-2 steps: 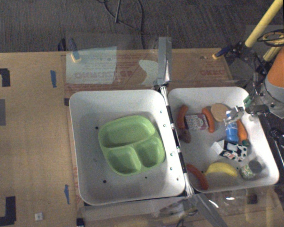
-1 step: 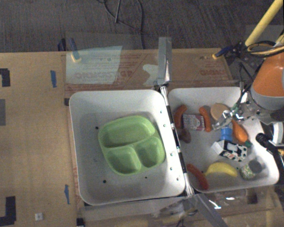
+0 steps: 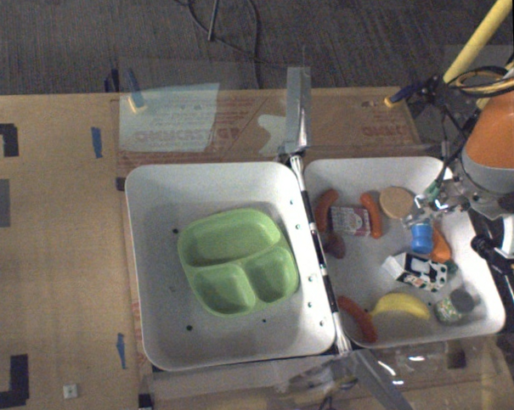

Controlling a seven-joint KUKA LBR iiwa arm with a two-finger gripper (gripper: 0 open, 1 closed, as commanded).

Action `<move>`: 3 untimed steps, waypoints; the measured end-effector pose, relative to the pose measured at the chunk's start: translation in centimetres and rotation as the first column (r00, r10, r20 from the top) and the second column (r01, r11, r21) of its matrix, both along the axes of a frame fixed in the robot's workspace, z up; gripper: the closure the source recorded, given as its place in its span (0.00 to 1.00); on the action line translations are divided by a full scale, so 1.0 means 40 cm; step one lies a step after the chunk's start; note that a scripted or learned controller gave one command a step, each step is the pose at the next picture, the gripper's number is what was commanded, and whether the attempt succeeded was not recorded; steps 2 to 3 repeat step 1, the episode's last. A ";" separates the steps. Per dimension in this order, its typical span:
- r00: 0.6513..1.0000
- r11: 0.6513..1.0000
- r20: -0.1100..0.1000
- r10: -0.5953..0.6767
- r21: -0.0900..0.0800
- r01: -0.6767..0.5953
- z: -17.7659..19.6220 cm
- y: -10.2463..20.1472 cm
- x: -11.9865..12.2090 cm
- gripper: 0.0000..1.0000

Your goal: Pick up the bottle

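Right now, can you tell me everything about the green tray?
The green tray is light green and looks like smooth plastic, with rounded corners. It has three hollows: one long one on top and two smaller ones below. It lies flat, turned a little, in the middle of the left bin, touching nothing but the bin's floor.

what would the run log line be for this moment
task: pick up bottle | pincer: above blue bottle in right bin | grasp: not confirmed | left bin: green tray
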State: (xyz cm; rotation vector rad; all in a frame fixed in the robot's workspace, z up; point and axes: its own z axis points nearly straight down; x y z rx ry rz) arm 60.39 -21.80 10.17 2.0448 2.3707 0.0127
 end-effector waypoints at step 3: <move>0.999 0.999 -0.010 -0.052 -0.001 0.052 0.235 0.007 0.017 1.00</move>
